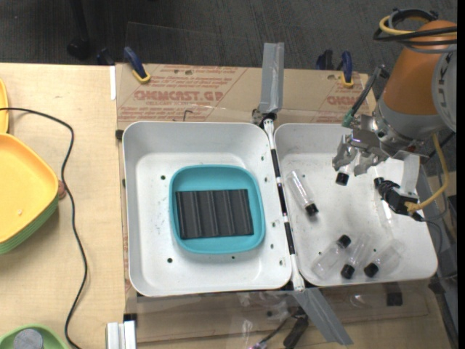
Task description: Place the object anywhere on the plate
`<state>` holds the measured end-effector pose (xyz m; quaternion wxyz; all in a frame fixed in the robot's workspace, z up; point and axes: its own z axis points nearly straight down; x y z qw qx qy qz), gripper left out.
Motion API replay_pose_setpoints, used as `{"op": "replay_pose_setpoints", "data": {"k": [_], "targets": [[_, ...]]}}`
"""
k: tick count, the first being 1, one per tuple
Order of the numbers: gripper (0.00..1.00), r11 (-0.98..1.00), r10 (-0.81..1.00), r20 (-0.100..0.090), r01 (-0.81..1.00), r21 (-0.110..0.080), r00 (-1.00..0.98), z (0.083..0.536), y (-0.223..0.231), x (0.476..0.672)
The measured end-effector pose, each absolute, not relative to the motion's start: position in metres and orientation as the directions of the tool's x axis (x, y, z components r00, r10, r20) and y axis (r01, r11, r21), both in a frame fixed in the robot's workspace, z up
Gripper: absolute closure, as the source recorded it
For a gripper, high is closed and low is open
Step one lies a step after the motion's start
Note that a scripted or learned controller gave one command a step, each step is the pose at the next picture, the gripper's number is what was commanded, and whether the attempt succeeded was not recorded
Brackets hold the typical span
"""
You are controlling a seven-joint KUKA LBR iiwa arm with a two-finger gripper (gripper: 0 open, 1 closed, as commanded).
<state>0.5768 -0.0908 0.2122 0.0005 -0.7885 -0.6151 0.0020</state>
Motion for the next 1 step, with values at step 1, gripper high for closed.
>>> {"op": "replay_pose_setpoints", "data": {"k": [1], "targets": [[0.0, -0.243, 0.97, -0.003, 0.97, -0.003, 0.243, 0.2122, -0.0908, 0.5768]]}}
